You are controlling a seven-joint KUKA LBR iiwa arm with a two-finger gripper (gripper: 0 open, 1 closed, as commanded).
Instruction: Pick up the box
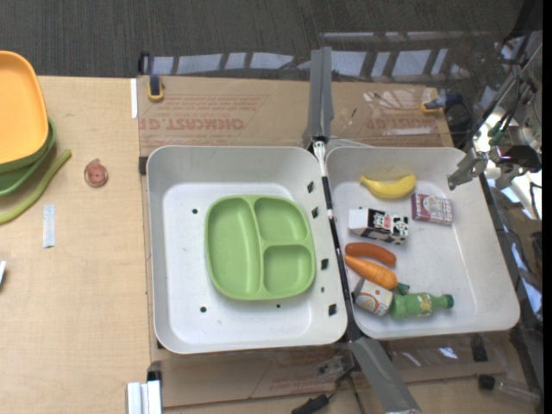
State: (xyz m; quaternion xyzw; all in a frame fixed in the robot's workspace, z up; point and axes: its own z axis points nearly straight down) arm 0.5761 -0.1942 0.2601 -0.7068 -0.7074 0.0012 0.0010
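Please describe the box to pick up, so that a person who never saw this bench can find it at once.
Look in the right white bin, at its far right part. The box lies flat there, just right of the yellow banana. It is small and pink, unlike the white carton with black patches nearer the middle.

The grey two-finger gripper [461, 175] is seen at the right edge of the frame, a little above mid-height. It is held aloft with its metal tip pointed down and to the left. Nothing is seen between its tips. The arm behind it is blurred, and its pose cannot be made out.
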